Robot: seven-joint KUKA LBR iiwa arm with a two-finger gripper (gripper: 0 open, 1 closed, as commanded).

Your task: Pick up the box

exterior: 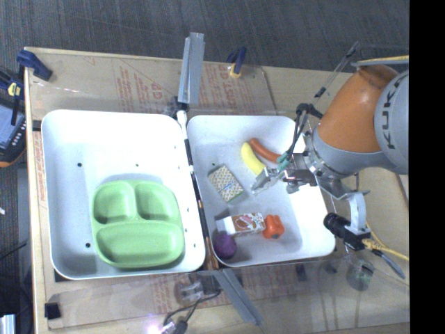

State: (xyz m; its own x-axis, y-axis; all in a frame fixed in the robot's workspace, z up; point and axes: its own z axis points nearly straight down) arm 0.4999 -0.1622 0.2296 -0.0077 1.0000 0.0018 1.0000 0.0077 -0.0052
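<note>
Worktop (104,82) carries 2 white bins side by side. Left bin (62,145) has a green tray (138,223) w/ 3 compartments, sitting toward its near edge, approx. centre-right. Right bin (208,134) has the small stuff. My arm (361,120) comes in over the right bin's right edge, orange band above the wrist.

Box (246,223) lies flat near the right bin's near edge, about mid-width, white end pointing left, red-and-white print on top. Patterned pack (227,183) sits nearer the bin's middle, left of my claw, apart from the box. Banana (252,159) and an orange stick-shaped item (264,149) lie side by side toward the far right part. Purple item (224,244) is in the near-left corner, just beside the box's white end. Small orange item (274,227) touches the box's right end.

My claw (268,179) hangs over the bin's middle-right, just beyond the box, nothing between its fingers; released or clenched, can't tell.
</note>
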